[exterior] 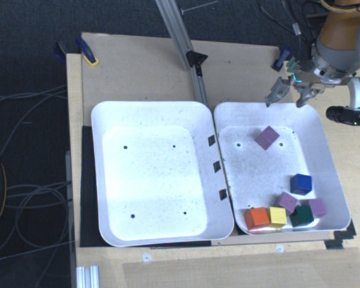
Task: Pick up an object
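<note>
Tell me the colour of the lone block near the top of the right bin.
Purple block, apart from the others; clear in the camera view.

I am looking down through one fixed camera set above the bench [168, 59], tilting at a slant and taking in both the left bin [99, 161] and the right bin [327, 161] whole. The arm [342, 38] is reaching in from my right edge.
</note>
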Action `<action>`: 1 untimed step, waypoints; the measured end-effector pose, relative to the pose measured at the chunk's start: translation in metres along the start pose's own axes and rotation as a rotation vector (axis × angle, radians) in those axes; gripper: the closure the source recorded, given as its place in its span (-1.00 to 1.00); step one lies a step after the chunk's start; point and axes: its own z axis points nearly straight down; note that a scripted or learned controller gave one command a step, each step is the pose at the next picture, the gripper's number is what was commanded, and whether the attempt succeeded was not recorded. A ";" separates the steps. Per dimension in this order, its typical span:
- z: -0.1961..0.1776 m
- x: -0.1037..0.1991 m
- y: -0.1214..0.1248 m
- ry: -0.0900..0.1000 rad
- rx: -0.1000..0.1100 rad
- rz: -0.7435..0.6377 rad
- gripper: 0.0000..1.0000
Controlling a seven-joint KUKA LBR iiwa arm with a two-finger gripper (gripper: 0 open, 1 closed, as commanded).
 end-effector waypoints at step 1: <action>0.000 0.000 0.000 -0.001 0.001 0.000 -1.00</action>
